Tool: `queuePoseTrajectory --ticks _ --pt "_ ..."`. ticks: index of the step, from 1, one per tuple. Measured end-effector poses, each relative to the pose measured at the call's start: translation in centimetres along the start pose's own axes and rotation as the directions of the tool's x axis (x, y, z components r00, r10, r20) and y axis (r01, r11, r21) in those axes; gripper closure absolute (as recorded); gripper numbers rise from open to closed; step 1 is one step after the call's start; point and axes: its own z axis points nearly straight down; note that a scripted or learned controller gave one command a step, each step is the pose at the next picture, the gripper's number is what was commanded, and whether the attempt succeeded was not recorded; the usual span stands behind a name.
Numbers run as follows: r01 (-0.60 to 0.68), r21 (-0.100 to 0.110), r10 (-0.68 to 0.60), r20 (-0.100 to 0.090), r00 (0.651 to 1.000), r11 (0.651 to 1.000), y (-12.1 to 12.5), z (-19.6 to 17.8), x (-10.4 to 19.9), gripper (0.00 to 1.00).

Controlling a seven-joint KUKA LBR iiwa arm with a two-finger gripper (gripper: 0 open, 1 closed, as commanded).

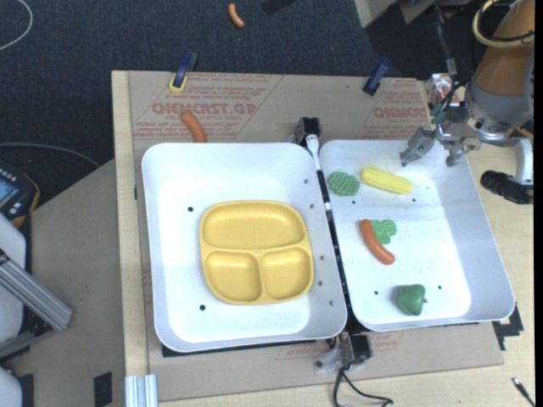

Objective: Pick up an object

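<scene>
Looking down from the fixed camera, we find the two-finger gripper (435,148) released, fingers spread, grasping nothing, above the far edge of the right shallow white bin (475,253). Near it lies the yellow plastic corn cob (387,181). The left shallow white bin (170,253) holds a yellow three-compartment tray (254,251).

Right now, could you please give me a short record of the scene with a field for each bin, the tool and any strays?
left bin: yellow divided plate, three compartments
right bin: corn cob, round green piece, orange sausage touching a small green item, green pepper
tool: open, over the right bin's far edge, holding nothing
nearest item to tool: corn cob
strays: orange piece on the cardboard behind the left bin; another on the dark floor
</scene>
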Motion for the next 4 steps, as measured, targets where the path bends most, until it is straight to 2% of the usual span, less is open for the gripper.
queuePoseTrajectory --ticks 1,2,3,4 --pt "0.000 -0.001 0.000 0.000 1.000 1.000 -0.6 4.6 -0.5 0.00" --pt "0.002 -0.020 -0.002 -0.001 1.000 1.000 0.0 7.2 -0.4 0.00" --pt "0.004 -0.028 -0.003 0.003 1.000 1.000 0.2 5.8 -0.4 1.00" --pt "0.001 -0.014 -0.001 0.004 1.000 1.000 -0.2 1.2 -0.5 1.00"
